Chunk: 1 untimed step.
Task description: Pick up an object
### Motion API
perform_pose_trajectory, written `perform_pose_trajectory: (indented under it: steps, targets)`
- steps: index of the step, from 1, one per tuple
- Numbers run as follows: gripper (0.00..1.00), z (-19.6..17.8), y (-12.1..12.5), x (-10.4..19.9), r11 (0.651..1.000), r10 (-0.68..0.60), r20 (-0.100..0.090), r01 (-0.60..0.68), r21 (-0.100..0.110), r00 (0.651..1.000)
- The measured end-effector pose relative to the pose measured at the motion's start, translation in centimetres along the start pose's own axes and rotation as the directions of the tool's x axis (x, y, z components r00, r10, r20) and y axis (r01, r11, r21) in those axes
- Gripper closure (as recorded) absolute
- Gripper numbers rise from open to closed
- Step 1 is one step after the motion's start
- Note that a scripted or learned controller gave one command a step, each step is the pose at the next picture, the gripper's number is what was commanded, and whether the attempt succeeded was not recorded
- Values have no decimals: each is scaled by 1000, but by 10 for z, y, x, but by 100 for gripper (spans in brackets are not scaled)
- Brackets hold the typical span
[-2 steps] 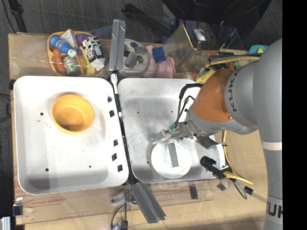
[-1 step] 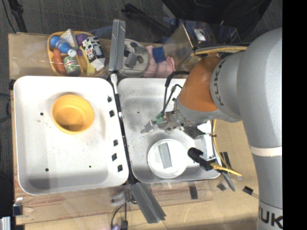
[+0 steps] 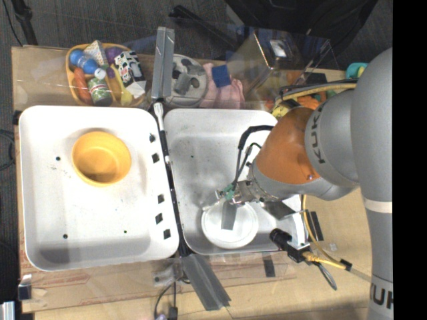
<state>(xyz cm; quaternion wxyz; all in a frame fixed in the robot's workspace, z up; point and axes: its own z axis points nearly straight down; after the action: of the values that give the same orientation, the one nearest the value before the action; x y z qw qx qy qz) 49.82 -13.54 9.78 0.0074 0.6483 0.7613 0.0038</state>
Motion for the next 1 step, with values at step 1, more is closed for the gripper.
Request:
perform_pose_trajectory:
  steps: [1]
  targets:
    - [0,7,53,-5,983,180,-4,-180,20,984]
